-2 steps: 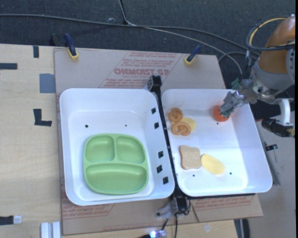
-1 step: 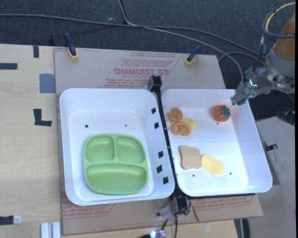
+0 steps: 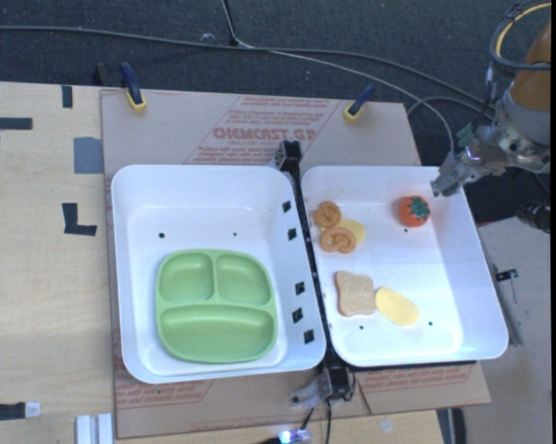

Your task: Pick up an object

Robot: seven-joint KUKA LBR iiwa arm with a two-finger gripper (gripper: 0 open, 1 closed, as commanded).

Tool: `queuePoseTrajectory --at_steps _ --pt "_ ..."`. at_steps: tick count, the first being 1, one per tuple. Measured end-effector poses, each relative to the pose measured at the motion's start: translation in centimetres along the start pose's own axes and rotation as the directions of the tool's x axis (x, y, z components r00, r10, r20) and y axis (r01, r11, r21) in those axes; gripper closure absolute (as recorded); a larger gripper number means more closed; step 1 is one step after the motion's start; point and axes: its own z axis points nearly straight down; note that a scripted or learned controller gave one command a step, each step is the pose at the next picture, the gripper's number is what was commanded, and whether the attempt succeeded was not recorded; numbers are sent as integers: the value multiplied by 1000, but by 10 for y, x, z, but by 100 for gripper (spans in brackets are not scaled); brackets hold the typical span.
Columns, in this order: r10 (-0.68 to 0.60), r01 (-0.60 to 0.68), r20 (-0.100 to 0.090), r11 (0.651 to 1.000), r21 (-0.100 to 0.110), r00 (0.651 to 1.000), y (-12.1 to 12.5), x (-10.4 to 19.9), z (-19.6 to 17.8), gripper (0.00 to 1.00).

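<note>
Hovering at the right bin's (image 3: 481, 276) far edge near the toy tomato (image 3: 413, 211), the gripper (image 3: 449, 178), jaw state indeterminable, must next descend.

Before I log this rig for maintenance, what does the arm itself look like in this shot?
The arm shows a rounded orange section near the top right, with a grey metal wrist below it. A yellowish cable loops over its upper part. The gripper is a grey, blocky metal piece with dark detailing, narrowing toward its tip.
</note>
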Motion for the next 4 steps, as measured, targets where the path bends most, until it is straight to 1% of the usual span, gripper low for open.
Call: queuePoseTrajectory --at_steps 1,2,3,4 --pt "-4 4 -2 1000 1 1000 -3 57 0 100" --pt "-4 4 -2 1000 3 1000 -23 111 13 100" --pt "-5 5 -3 1000 3 1000 -40 169 10 100" --pt "-5 5 -2 1000 3 1000 -54 215 7 100"
